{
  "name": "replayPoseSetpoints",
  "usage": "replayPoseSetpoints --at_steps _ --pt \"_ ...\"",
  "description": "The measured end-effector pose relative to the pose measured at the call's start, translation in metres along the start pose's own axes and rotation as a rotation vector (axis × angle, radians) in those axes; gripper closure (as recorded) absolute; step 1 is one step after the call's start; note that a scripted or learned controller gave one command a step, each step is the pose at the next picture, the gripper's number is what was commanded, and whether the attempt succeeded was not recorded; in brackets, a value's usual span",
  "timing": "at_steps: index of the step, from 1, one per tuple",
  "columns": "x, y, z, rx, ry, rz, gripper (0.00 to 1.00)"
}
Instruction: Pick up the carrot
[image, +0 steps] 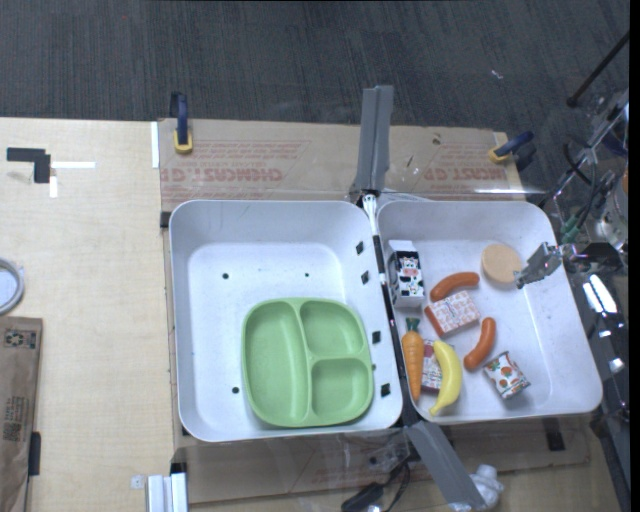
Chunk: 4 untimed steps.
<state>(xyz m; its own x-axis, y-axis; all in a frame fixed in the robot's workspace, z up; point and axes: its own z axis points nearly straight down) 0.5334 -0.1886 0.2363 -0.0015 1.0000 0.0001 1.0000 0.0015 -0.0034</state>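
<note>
The orange carrot (412, 360) with a green top lies along the left wall of the right bin (560, 330), its tip pointing toward the front. A yellow banana (447, 378) lies just to its right, with a small packet between them. My gripper (537, 266) reaches in at the right bin's right side, beside a round tan biscuit (501, 262). It is well to the right of the carrot and further back. Nothing shows in its grasp.
The right bin also holds a milk carton (406, 275), two red sausages (455, 284) (481, 341), a red packet (455, 314) and a small juice box (506, 376). A green divided plate (306, 361) lies in the left bin (200, 300).
</note>
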Motion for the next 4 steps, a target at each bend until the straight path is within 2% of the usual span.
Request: replayPoseSetpoints --at_steps 1,2,3,4 --pt "0.052 0.033 0.075 0.0 0.0 -0.124 0.0" --pt "-0.014 0.031 0.048 -0.005 -0.003 -0.499 0.0" --pt "0.073 0.092 0.144 -0.005 -0.003 -0.534 0.0" --pt "0.073 0.093 0.133 -0.008 -0.004 -0.532 1.0"
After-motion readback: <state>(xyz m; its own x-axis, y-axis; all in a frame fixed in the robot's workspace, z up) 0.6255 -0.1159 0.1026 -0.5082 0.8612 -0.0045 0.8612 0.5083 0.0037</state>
